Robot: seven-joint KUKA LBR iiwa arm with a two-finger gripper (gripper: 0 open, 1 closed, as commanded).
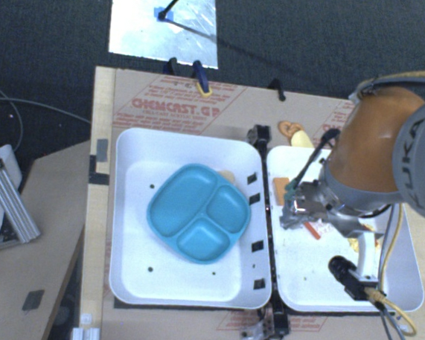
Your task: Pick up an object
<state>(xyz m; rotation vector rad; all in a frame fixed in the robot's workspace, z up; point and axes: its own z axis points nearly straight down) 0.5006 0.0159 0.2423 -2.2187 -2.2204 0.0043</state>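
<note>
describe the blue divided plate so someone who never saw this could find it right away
Start with the two shallow white bins side by side on the bench and take the left bin, away from the grey and orange arm. The light blue plastic divided plate lies near its middle, tilted. Its three moulded compartments and blue colour set it apart from the small pale object peeking out behind it.
</note>
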